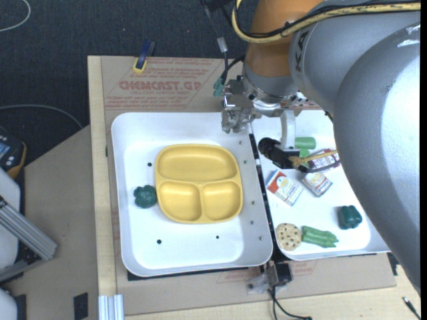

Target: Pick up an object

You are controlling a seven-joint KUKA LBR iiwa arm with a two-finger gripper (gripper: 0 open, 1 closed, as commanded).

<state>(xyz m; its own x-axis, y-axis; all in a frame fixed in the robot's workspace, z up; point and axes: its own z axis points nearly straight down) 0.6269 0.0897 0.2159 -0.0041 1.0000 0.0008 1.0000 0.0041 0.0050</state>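
Camera view, looking down at a slant on a cardboard worktop (160, 89) with red print, carrying two shallow white bins side by side.

The grey arm (373, 79) fills the upper right of the frame, with its orange band at the top centre. Below the band, the gripper (235, 120) sits over the far rim of the left bin (130, 152), close to the divide between the bins. Whether it is spread or pressed together cannot be told, and nothing is seen in its grasp.

In the left bin, a yellow plate (199, 182) with three compartments lies in the middle. A dark green toy (145, 196) lies just beside the plate's left edge.

The right bin (313, 209) holds the other objects. A pale green cylinder (305, 143) lies near the top, with a brown wrapper (321, 159) just below it. A red and white box (285, 187) and a small packet (318, 183) lie side by side at mid height. A dark green pepper (348, 216) sits toward the right. A cookie (288, 235) and a green pod (319, 237) lie touching near the bottom rim.

A blue and yellow clip (142, 57) rests at the worktop's upper left edge.
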